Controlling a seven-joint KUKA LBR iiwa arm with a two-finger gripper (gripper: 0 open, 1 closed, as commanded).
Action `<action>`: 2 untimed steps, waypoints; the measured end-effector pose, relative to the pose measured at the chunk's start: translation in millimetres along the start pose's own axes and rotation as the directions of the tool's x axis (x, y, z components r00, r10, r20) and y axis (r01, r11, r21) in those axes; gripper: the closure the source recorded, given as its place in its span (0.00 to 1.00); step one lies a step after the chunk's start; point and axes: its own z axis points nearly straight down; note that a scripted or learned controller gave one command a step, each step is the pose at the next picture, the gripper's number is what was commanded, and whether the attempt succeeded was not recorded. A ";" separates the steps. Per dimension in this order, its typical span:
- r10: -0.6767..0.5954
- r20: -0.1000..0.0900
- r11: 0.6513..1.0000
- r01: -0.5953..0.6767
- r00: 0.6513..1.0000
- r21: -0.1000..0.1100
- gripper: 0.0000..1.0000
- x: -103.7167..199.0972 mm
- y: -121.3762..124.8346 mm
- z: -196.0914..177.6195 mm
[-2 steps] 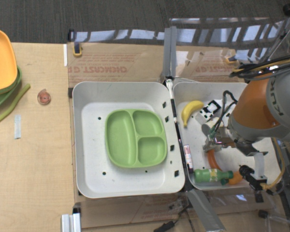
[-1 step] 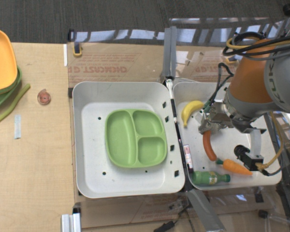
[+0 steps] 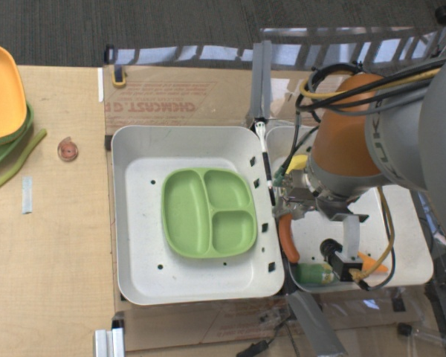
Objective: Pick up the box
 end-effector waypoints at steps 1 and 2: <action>-0.260 0.002 0.966 0.260 0.966 -0.003 1.00 -23.3 46.3 -24.0; -0.015 0.002 1.000 0.015 1.000 -0.001 1.00 -3.4 70.6 0.2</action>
